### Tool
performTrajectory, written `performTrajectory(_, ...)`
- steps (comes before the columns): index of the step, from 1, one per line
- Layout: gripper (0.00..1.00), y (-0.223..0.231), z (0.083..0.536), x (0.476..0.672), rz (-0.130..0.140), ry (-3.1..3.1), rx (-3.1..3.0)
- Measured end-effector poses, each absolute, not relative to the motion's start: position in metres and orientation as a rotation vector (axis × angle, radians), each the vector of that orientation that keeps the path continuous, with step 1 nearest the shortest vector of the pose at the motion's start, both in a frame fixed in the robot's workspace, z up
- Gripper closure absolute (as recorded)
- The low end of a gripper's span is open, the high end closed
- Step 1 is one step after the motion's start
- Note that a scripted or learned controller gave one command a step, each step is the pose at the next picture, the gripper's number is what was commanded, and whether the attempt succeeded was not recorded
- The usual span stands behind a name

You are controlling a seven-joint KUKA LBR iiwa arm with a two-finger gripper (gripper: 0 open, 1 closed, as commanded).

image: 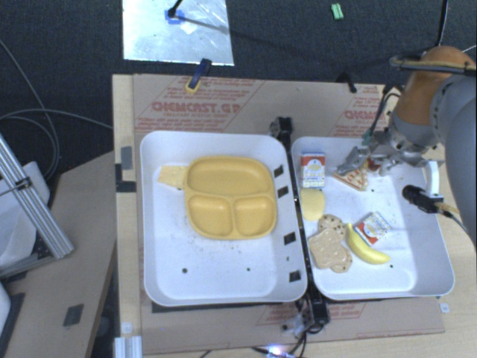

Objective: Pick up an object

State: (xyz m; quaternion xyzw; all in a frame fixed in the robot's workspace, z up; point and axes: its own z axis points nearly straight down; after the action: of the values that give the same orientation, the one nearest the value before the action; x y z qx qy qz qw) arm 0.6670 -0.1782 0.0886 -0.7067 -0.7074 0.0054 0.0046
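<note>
My gripper [356, 159] hangs over the back of the right bin [428, 274], just above a brown waffle-like slice [358, 179]. That slice lies on the bin floor, partly covered by the gripper. Also in this bin are a small red and white carton [313, 170], a pale yellow piece [313, 204], some brown cookies [331, 245], a yellow banana [367, 247] and a small white and red packet [376, 225].
The left bin [160, 274] holds a yellow divided tray [227, 198] with a pale yellow slice [172, 176] at its left edge. Black clips sit along the wall between the two bins [292, 215]. The arm comes in from the right, over the right bin's far corner.
</note>
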Motion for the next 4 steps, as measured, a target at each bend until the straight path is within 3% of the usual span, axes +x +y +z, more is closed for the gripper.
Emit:
performTrajectory(1, 1.0, -0.179, 0.101, 0.668, 0.012, -2.22, -2.214)
performTrajectory(2, 0.0, -0.178, 0.1, 0.668, 0.013, -2.222, -2.211)
performTrajectory(3, 0.0, -0.208, 0.155, 0.67, -0.005, -2.228, -2.227)
performTrajectory(4, 0.0, -0.206, 0.088, 0.668, 0.002, -2.225, -2.216)
